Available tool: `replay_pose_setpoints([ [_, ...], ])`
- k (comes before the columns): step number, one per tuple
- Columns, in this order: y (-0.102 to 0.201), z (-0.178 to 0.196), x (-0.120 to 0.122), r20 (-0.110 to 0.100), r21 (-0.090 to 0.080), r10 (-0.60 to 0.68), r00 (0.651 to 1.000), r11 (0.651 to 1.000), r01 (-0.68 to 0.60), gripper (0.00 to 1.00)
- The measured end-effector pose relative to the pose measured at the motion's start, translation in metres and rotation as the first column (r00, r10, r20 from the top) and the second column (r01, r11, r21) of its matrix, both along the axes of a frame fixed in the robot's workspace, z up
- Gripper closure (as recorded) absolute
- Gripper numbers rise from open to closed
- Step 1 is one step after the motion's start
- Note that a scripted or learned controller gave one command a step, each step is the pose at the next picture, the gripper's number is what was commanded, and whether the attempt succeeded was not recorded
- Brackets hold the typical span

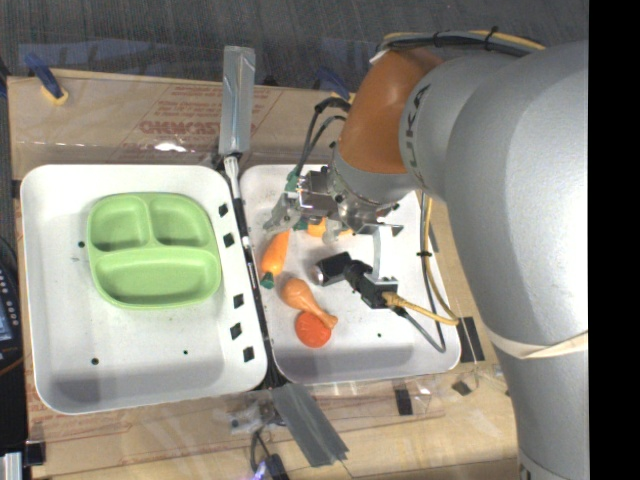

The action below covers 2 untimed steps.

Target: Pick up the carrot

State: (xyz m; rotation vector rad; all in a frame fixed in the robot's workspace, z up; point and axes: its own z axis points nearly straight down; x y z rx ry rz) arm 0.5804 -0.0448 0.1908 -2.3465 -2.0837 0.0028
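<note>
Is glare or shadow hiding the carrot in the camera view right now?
Camera view: the carrot is evenly lit and sharp in the right bin; the arm casts soft shadow just above it, near the gripper; mild glare on the cardboard behind.

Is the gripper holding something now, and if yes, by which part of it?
It cannot be told. The gripper hangs over the right bin, just above the top end of the carrot, and the wrist hides whether anything is gripped.

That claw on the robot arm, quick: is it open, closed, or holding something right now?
Gripper: over the right bin, just above the carrot. Whether it is open or closed cannot be told from this view.
</note>
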Motion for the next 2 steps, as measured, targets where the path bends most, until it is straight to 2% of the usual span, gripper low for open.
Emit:
replay_pose_setpoints([
  [1, -0.053, -0.069, 0.003, 0.005, 0.001, -0.334, 0.943, 0.943, 0.334, 0.00],
  [2, -0.055, -0.084, 0.001, 0.027, -0.009, -0.047, 0.999, 0.999, 0.047, 0.00],
])
